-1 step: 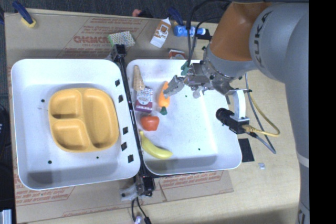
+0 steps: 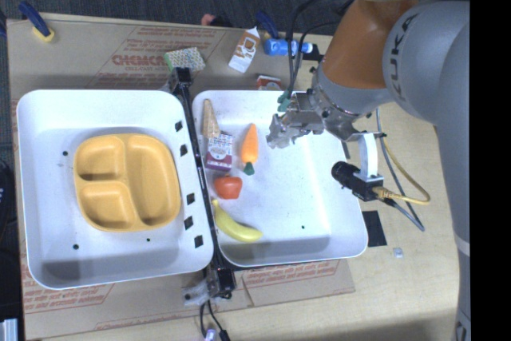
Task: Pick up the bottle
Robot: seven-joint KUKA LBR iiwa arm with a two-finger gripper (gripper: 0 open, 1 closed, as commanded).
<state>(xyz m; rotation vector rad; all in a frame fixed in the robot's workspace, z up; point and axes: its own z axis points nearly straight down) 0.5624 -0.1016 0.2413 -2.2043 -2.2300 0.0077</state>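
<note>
The bottle [image 2: 217, 141] lies in the right bin [image 2: 319, 239] against its left wall, with a tan neck pointing to the far side and a red and white label on its body. My gripper [image 2: 278, 135] hangs over the far middle of that bin, just right of an orange carrot [image 2: 250, 144] and roughly a carrot's width away from the bottle. Nothing shows between its tips.
A red tomato [image 2: 228, 187] and a yellow banana [image 2: 236, 227] lie nearer the front of the right bin. The left bin [image 2: 40, 251] holds a yellow divided plate [image 2: 126, 180]. A small carton [image 2: 243, 52] and a green pad [image 2: 185, 58] lie on the cardboard behind the bins.
</note>
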